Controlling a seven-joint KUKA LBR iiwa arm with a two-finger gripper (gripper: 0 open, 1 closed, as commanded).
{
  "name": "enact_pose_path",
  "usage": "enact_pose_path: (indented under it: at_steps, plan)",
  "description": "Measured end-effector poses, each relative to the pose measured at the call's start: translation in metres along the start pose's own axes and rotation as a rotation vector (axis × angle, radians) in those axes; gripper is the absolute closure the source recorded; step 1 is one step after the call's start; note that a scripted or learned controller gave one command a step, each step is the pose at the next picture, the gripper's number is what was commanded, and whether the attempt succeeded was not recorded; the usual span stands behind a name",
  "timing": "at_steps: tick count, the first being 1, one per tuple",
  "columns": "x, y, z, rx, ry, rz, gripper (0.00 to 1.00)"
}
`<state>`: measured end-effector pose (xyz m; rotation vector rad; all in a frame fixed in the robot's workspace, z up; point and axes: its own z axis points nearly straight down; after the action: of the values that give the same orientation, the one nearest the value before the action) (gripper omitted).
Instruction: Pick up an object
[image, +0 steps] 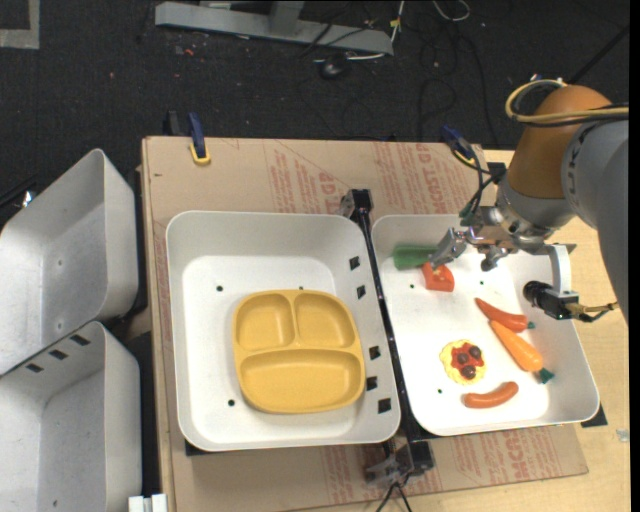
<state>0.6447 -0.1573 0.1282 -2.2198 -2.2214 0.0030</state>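
Note:
My gripper (468, 252) hangs over the back of the right bin (575, 400), its two fingers spread open with nothing between them. A small red block (437, 277) lies just below the left fingertip (446, 249); I cannot tell whether they touch. A green piece (409, 257) lies to the left of it, near the bin's back-left corner. Further forward lie a red pepper (503, 315), an orange carrot (518, 347), a yellow disc with red and dark spots (464, 360) and a red sausage (490, 395).
The left bin (190, 300) holds a yellow divided plate (298, 350). A black divider (378, 310) runs between the bins. White containers (60, 300) stand off the bench at the left.

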Motion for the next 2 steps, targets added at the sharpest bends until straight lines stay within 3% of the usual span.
enact_pose_path:
  at_steps: [1,2]
  plan:
    - [0.001,0.000,0.037,-0.001,0.000,-0.001,0.00]
    - [0.001,0.001,0.025,-0.005,-0.001,-0.001,1.00]
